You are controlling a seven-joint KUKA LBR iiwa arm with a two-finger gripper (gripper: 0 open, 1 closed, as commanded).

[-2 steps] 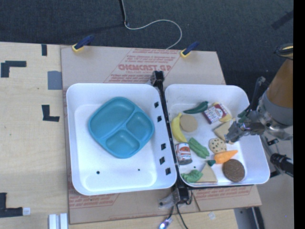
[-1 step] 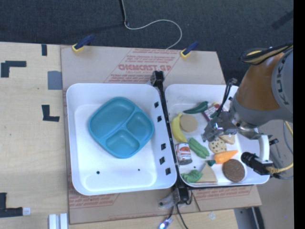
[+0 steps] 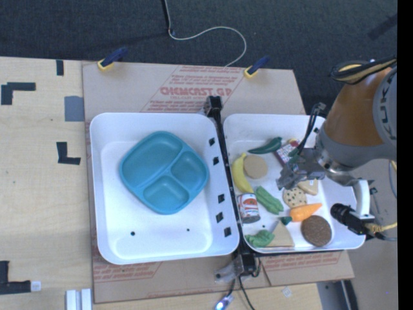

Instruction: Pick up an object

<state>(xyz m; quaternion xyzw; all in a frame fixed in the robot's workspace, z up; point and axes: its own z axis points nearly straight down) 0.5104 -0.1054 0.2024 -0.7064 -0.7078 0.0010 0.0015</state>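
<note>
The right bin [image 3: 258, 123] holds several toy foods: a banana [image 3: 241, 174], a tan round biscuit [image 3: 255, 166], a green pepper [image 3: 265, 146], a green pod [image 3: 269, 199], a small can [image 3: 249, 207], a chip cookie [image 3: 295, 196], a carrot [image 3: 304, 212], a brown round patty [image 3: 316, 230] and a sandwich wedge [image 3: 279, 237]. My gripper [image 3: 293, 175] hangs low over the middle of this bin, just above the cookie and next to a small dark packet [image 3: 284, 154]. Its dark fingers blend with the items beneath.
The left bin [image 3: 103, 173] carries a blue divided plate [image 3: 164, 171]. A black divider [image 3: 221, 166] runs between the bins. Both stand on cardboard [image 3: 193, 89] held by two clamps. A white cable [image 3: 213, 34] loops at the back.
</note>
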